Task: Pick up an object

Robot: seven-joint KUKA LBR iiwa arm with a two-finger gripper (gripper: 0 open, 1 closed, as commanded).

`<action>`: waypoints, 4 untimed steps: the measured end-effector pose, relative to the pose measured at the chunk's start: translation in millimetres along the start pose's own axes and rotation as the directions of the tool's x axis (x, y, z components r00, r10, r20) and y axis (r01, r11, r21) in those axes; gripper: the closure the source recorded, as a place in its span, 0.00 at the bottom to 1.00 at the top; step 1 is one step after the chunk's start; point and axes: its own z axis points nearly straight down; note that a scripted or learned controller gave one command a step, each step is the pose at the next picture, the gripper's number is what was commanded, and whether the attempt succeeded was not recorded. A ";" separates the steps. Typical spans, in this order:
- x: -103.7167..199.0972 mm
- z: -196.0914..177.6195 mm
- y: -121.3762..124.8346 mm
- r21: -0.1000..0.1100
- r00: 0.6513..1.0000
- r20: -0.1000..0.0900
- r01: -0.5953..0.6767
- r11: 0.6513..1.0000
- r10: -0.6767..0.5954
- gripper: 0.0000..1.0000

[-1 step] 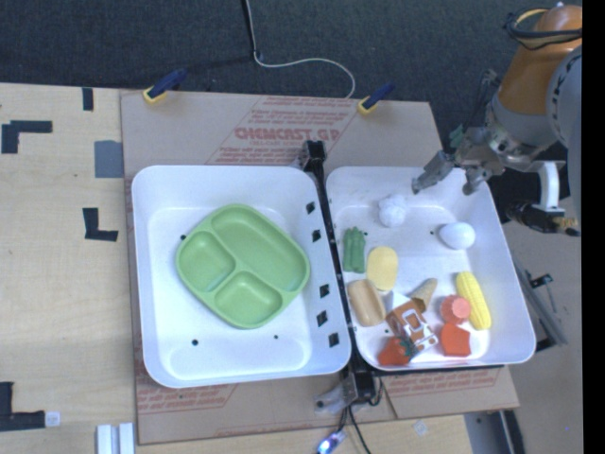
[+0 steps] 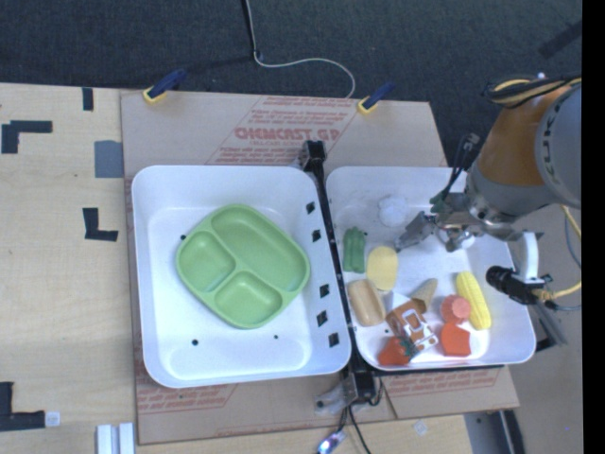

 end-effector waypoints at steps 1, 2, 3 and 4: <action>50.2 59.2 4.6 -0.015 1.000 0.007 0.002 1.000 -0.002 0.00; 49.3 46.4 5.3 -0.015 1.000 0.005 0.002 1.000 -0.002 1.00; 107.5 -44.3 -50.1 -0.016 1.000 0.001 0.006 1.000 -0.006 1.00; 160.8 -40.7 58.9 -0.017 1.000 0.004 0.008 1.000 -0.008 1.00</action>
